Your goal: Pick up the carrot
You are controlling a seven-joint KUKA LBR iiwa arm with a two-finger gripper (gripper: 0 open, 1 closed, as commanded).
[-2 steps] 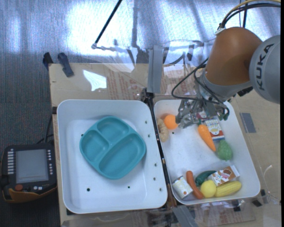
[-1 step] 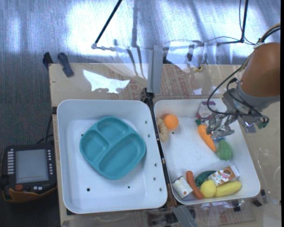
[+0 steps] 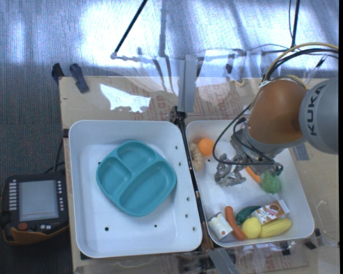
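Camera view: fixed above the desk (image 3: 131,93), looking down at a slant on two white bins side by side.
Left bin (image 3: 86,136): lower left of centre; a teal divided plate (image 3: 136,177) lies flat in it.
Right bin (image 3: 306,210): right of centre, holding the toy food.
Arm (image 3: 308,116): enters from the right edge, its orange band over the bin's upper middle.
Tool (image 3: 231,176): low in the middle of the right bin, grey metal against white floor; whether its fingers stand apart or together I cannot tell, and nothing shows clamped in it.
Carrot (image 3: 252,174): probably the short orange piece just right of the tool, its far end against a green leafy item (image 3: 271,182); the wrist partly covers it, so this reading is a guess.
Rival shape: a longer orange-red piece (image 3: 235,223) lies lower in the bin, beside a white cup (image 3: 220,226) and a yellow lemon (image 3: 251,228).
Other things: an orange fruit (image 3: 206,146) at the bin's upper left, a corn cob (image 3: 277,228) and a small carton (image 3: 268,212) at the lower right.
Doing it well: shift the tool rightward so the orange piece sits between the fingers, close across its narrow width, and stay clear of the green item.
Risk: the smooth taper may slip out, so a grip nearer the thick end looks safer.
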